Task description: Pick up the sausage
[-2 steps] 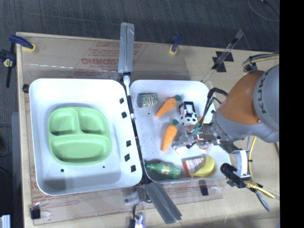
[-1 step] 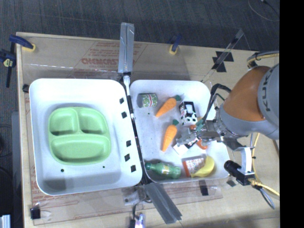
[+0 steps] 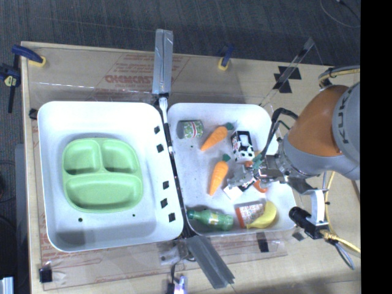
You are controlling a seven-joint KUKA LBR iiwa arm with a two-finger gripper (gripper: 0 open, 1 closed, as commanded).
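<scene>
The right white plastic bin (image 3: 184, 164) held toys; the gripper (image 3: 244, 177) hung at its three o'clock, grip unclear, no sausage lifted.

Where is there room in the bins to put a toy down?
The left bin has bare floor around the green divided plate, widest below it. The right bin is crowded: can, two carrots, green bottle, banana and the gripper. A bare strip lies left of the lower carrot.
</scene>
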